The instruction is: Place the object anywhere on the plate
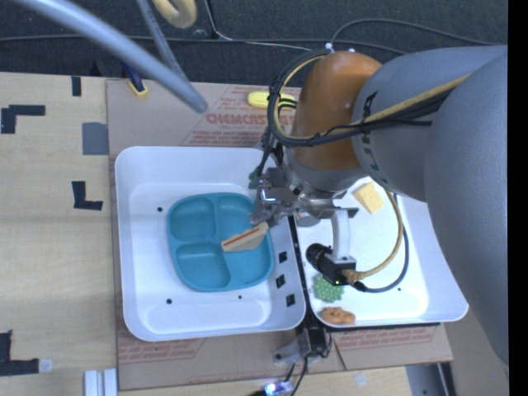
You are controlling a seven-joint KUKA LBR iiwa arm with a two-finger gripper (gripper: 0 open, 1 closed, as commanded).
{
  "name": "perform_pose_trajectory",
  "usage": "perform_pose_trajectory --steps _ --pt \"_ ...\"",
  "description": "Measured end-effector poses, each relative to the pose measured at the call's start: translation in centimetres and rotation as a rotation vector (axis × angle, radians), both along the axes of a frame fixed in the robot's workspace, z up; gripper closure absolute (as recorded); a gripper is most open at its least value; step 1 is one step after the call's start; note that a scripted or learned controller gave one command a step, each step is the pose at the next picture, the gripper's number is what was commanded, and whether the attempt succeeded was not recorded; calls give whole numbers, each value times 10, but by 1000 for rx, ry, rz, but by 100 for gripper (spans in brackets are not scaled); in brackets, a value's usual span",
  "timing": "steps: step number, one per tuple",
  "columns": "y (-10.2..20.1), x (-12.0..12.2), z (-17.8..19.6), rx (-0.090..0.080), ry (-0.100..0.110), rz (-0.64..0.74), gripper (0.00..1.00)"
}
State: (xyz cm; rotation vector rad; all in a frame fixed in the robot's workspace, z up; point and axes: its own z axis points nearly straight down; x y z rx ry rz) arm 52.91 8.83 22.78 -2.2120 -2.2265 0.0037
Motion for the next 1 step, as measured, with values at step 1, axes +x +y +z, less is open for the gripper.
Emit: perform_pose_trajectory --steps 1 --pt "45 -22 -13 -1 1 -1 100"
